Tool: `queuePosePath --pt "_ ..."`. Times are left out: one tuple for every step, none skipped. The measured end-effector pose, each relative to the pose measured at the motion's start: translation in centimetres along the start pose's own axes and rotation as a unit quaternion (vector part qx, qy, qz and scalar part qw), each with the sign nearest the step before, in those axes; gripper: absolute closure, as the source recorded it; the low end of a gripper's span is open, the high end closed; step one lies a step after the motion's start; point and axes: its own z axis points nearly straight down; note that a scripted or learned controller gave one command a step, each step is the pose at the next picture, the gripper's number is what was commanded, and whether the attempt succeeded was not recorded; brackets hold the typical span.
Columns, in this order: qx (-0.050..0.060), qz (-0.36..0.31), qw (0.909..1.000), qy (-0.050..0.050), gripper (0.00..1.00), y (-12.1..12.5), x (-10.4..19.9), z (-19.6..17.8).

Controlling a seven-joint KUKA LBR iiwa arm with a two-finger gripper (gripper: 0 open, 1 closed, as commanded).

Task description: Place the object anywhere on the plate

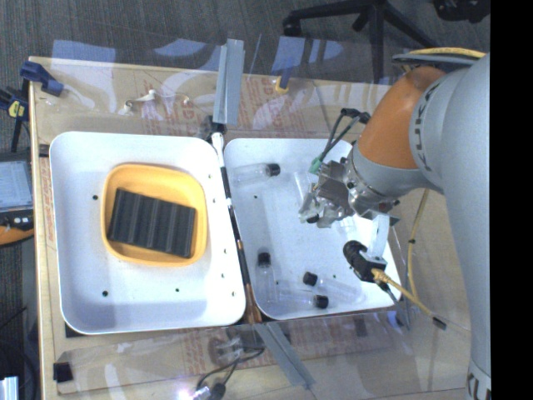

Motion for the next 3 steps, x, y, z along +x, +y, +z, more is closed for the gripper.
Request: queuePosePath --pt "-0.002 -0.054 0.9986 -0.001 1.00 -1.0 8.2 -0.1" --pt "0.000 -0.117 0.9931 -0.001 1.00 -3.2 16.7 1.8" --pt "0.000 -0.117 0.9931 -0.001 0.00 -3.2 16.6 1.8"
